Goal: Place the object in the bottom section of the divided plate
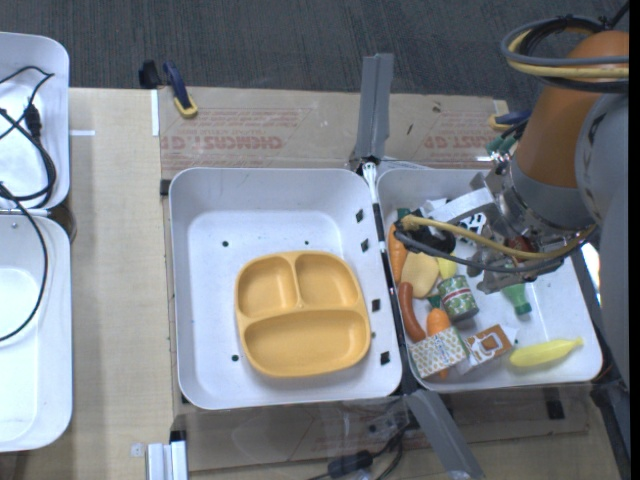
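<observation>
Overhead, arm (570, 148) above right bin (585, 353) (cluttered), yellow plate (302, 313) left.

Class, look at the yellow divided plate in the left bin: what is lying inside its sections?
Nothing lies in the divided plate: all three sections show bare yellow. The left bin's floor beneath the plate is covered.
</observation>
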{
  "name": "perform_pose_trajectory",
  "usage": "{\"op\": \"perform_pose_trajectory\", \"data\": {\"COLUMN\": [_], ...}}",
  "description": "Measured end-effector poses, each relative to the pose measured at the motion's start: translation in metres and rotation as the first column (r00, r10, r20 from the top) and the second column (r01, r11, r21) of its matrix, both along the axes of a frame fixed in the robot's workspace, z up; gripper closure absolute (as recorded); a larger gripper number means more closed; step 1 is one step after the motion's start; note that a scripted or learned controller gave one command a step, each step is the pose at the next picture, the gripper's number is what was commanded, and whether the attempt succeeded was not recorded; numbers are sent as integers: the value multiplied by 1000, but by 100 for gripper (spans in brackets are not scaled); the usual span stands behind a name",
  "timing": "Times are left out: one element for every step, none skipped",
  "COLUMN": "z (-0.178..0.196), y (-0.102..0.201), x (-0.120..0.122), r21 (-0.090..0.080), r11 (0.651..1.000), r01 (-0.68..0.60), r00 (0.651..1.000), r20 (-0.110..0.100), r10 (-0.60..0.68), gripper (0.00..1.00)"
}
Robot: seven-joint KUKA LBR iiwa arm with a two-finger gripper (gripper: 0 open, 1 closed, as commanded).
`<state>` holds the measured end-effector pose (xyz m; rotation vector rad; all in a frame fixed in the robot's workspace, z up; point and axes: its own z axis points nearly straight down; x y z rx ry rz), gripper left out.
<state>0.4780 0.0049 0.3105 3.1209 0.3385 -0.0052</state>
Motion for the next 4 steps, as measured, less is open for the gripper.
{"op": "perform_pose_trajectory", "data": {"z": [-93,-66,-120,-102], "y": [83,37,48,71], "x": [-1,0,-1,-1], "r21": [1,1,1,1], "r11": [998,1000,1000,1000], "r01": [-55,17,15,13], "r00": [998,1000,1000,1000], "r20": [-3,0,-3,-1], "r10": [55,-17,-15,-13], "gripper": [100,100,100,100]}}
